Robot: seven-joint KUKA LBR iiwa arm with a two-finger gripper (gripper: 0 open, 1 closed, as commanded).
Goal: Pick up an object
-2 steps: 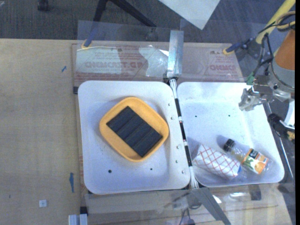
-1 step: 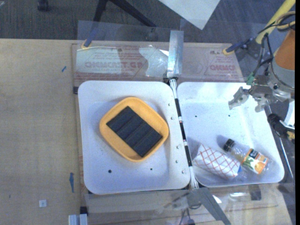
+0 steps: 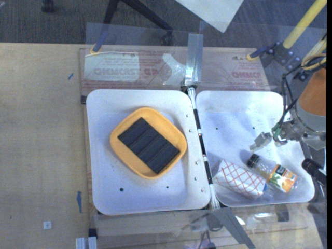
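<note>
Two shallow white bins sit side by side on the bench; the seam between them serves as the landmark.

Left of the seam, the left bin (image 3: pixel 104 191) holds an orange tray (image 3: pixel 122 149) with rounded corners, lying flat and turned at an angle. A dark ribbed pad (image 3: pixel 148 145) covers the tray's middle. The tray lies near the bin's centre, just short of the seam.

Right of the seam, the right bin (image 3: pixel 228 113) holds two things in its near part. A folded paper packet (image 3: pixel 239 178) with a red grid print lies closest to the seam. Touching its far side is a small bottle (image 3: pixel 272 173) lying on its side, black cap toward the seam, orange and green label at the end away from it.

The gripper (image 3: pixel 262 140) comes in from the bin's outer side, well away from the seam, with the arm's orange band (image 3: pixel 316 95) above it. It hovers just above and beyond the bottle's cap. A pale finger (image 3: pixel 260 140) points toward the seam. Nothing sits between the fingers. How wide they stand cannot be told: the parts are too small and cluttered.
</note>
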